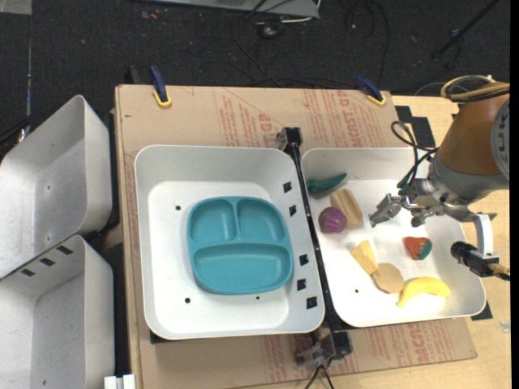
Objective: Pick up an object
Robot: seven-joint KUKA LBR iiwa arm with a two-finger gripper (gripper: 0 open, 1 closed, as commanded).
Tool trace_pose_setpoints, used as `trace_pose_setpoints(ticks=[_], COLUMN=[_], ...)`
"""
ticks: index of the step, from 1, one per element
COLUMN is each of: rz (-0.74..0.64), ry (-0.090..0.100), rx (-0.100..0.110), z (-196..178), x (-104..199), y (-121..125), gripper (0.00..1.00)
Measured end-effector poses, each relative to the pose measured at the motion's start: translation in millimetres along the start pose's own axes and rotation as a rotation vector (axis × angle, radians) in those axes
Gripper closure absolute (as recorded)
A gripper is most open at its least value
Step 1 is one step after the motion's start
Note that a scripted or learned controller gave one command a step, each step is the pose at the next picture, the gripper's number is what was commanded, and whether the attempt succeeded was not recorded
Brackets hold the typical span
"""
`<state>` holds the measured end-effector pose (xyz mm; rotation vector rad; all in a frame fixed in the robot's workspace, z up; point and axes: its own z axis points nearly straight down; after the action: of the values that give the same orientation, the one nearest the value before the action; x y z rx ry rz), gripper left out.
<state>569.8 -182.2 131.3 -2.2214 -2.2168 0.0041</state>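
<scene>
Over the right bin (462,298) the gripper (388,210) hangs above bare floor, its fingers look slightly parted, though that is hard to judge, with nothing between them. Left of it sit a purple onion (332,220), a tan bread stick (348,206) and a teal pepper (326,184). Right of it lies a strawberry (418,247); nearer me, a banana (423,290).

The grey arm (474,148) with its orange band reaches in from the right, its gripper (388,210) pointing left, held low.
</scene>
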Motion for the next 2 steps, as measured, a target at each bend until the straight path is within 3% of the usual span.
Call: trace_pose_setpoints(ticks=[1, 2], rz=[-0.001, -0.004], ry=[-0.002, -0.002], rx=[-0.006, -0.009], z=[-13, -56], x=[0, 1], y=[1, 0], gripper=[1.0, 1.0])
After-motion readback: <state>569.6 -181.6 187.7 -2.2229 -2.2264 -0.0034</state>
